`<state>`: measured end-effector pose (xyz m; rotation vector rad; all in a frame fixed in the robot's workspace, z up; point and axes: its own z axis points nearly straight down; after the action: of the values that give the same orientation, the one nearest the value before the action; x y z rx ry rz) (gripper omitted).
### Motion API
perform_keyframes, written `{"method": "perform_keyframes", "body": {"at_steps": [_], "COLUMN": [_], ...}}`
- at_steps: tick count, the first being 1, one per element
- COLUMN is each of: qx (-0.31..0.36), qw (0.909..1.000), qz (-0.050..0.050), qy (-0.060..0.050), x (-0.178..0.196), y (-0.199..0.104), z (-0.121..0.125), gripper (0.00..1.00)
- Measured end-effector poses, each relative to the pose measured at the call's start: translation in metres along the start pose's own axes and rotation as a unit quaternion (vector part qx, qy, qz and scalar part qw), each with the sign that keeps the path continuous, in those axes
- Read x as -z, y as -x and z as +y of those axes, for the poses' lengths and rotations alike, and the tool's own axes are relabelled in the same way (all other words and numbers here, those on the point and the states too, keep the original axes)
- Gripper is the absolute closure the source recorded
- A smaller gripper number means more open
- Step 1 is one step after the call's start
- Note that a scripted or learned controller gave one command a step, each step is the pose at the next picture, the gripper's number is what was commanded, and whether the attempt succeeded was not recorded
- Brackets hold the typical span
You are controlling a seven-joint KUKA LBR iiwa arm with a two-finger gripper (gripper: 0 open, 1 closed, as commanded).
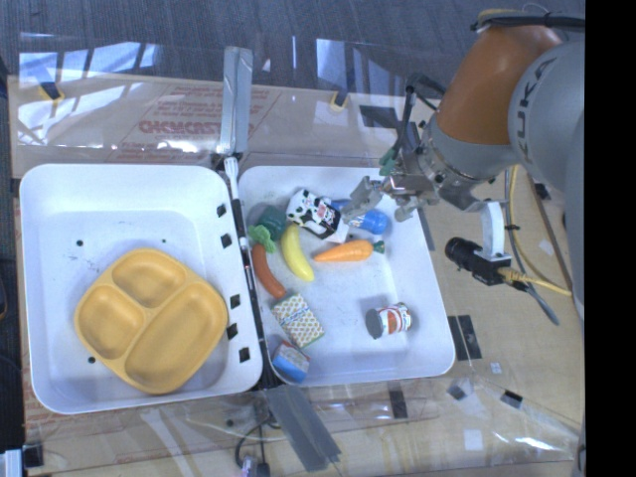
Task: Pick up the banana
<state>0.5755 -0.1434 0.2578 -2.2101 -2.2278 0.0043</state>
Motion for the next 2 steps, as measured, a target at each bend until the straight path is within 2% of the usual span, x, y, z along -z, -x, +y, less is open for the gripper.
{"method": "perform_keyframes", "body": {"at_steps": [1, 2], "qx": [0.086, 0.109], "qw": [0.9963, 0.9940], "qz": [0.000, 0.000], "qy": [0.000, 0.000], "x": [0.026, -0.132], "y": [-0.020, -0.045], "z": [-0.041, -0.038], "gripper": [0.00, 0.00]}}
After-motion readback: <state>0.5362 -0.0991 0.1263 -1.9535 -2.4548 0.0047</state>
